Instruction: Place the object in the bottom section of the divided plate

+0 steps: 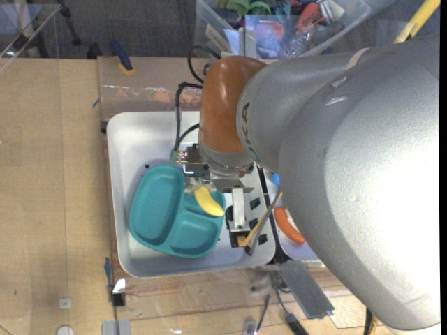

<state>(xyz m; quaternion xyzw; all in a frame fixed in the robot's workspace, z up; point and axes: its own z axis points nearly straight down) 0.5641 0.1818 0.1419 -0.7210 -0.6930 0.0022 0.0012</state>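
Even, soft light; slight blur.

Right white bin (307,251): mostly hidden under grey arm (349,166). Orange object (288,227): partly covered. Gripper (204,187): fingers indistinct. Clear storage box (279,9): cut by top edge.

light wood bench top (49,187), clear plastic storage tub (279,12) of mixed colourful items at back edge, dark wall behind, blue clamp (123,63) near back-left, cables at front edge

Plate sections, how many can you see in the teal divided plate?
2: a large one on the left side of the teal plate, a smaller one at its lower right. The arm may hide more.
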